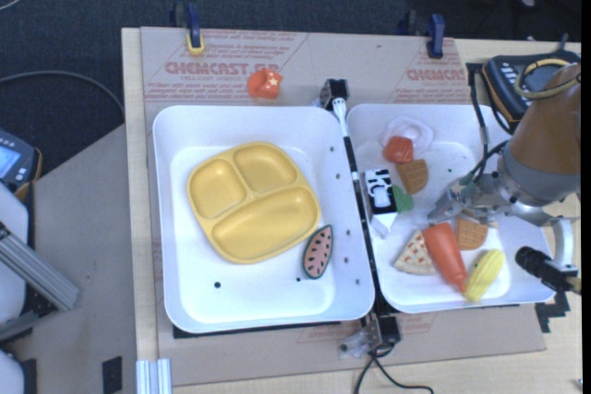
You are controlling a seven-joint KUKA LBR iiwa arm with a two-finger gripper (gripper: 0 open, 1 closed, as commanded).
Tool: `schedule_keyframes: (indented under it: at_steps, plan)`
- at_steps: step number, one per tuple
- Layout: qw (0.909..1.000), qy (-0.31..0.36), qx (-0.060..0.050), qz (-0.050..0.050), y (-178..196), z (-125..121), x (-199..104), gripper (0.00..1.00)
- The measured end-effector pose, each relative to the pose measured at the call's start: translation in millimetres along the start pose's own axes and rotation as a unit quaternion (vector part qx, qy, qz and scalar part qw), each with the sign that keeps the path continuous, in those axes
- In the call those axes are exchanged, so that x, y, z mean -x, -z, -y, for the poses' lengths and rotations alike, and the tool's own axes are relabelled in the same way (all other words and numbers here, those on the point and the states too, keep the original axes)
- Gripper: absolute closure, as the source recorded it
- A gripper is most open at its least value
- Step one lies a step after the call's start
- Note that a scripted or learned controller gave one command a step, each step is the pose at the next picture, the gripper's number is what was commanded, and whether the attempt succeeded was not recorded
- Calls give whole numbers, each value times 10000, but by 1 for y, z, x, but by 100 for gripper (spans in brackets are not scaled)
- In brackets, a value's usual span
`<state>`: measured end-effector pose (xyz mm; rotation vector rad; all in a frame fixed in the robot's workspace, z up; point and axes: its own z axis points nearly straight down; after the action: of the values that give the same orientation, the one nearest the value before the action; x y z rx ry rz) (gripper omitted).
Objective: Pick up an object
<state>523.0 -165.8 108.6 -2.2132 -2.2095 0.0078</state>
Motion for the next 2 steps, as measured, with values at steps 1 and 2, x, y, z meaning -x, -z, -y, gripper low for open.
schedule_keyframes:
  at_steps: [1,2]
  plan:
    - [10000,12,87,41,98,45,-16,0]
    - [10000,10,57,41,102,44,-16,100]
